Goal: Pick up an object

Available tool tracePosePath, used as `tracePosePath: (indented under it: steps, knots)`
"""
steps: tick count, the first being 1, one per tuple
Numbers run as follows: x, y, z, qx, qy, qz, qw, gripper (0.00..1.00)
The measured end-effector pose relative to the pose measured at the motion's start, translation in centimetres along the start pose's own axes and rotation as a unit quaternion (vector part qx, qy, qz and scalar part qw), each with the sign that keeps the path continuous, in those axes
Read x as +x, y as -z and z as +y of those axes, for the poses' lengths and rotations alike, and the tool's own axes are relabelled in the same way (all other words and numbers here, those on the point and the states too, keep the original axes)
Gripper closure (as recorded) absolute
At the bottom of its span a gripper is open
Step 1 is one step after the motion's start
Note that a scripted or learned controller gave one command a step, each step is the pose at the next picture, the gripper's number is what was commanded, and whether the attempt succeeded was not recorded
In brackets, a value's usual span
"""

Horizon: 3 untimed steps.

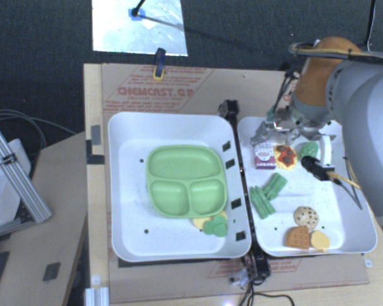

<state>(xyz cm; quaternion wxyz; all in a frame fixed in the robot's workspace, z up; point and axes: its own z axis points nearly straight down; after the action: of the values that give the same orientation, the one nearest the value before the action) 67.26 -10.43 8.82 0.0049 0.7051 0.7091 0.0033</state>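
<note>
Bench [64, 171]: two bins | left bin [124, 234]: green tray [185, 180] | right bin [364, 234]: toy food | pincer [277, 127] over pouch [263, 154], grip state can't tell

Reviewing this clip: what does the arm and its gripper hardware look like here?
The arm is a bulky, rounded grey body with an orange band above the wrist. Thin dark cables run along the band. Below it sits a metallic grey gripper, compact and angular, with small dark details too fine to make out.
</note>
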Motion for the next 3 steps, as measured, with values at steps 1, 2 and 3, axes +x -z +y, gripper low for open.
tracePosePath:
  steps: [1, 2, 3]
  knots:
    - [-1.3, 0.2, -5.9, -0.001, -0.002, -0.001, 1.0000, 0.00]
    - [-0.3, -0.3, -4.6, 0.004, 0.000, 0.001, 1.0000, 0.00]
    - [1.1, -0.2, -8.8, 0.006, -0.002, 0.001, 1.0000, 0.00]
